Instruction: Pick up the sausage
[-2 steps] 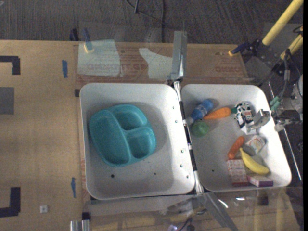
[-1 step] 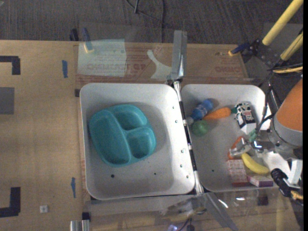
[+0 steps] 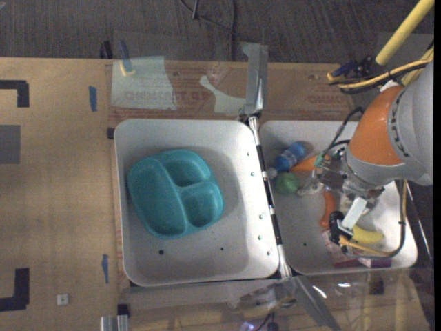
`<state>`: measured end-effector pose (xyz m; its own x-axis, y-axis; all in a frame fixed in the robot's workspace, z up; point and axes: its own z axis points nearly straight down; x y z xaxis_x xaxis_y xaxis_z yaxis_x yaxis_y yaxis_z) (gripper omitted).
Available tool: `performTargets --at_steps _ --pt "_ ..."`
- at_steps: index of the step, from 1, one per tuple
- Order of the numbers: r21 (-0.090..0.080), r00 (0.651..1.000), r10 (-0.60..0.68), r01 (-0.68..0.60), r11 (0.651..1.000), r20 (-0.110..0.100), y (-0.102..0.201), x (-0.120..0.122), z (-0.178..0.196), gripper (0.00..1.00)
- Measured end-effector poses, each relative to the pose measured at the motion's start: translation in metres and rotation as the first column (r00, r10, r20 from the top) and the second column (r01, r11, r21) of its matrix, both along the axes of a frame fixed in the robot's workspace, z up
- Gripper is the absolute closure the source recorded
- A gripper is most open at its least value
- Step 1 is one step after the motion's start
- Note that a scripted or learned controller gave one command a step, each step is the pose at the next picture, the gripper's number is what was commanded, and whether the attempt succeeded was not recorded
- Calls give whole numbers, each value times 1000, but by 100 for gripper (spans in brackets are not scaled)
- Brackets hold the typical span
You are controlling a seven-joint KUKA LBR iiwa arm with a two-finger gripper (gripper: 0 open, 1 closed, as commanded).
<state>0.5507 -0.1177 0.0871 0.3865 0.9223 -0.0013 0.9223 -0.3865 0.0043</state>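
Arm [image 3: 386, 140] overhangs the sausage [image 3: 325, 212], laid lengthwise near-to-far in the right bin [image 3: 303, 254].

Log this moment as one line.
arm over right bin | gripper near sausage | sausage not visibly held | teal plate in left bin

Two bins sit side by side on the bench, their walls touching. The left bin [image 3: 207, 254] holds a divided plate [image 3: 176, 192], lying toward 9 o'clock of the bin's centre. In the right bin [image 3: 303, 247], a bottle [image 3: 289, 156] lies at 10 o'clock, with a ball [image 3: 286, 183] just at its 6 o'clock. The sausage [image 3: 326, 212] lies near the centre, and a banana [image 3: 369, 237] is at its 4 o'clock.
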Motion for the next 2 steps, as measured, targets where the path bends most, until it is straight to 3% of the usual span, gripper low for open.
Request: performTargets --at_steps 1,2 --pt "-3 1000 0 0 1000 2 -2 1 10 100" --pt "3 961 277 -277 961 -5 59 32 96 100"
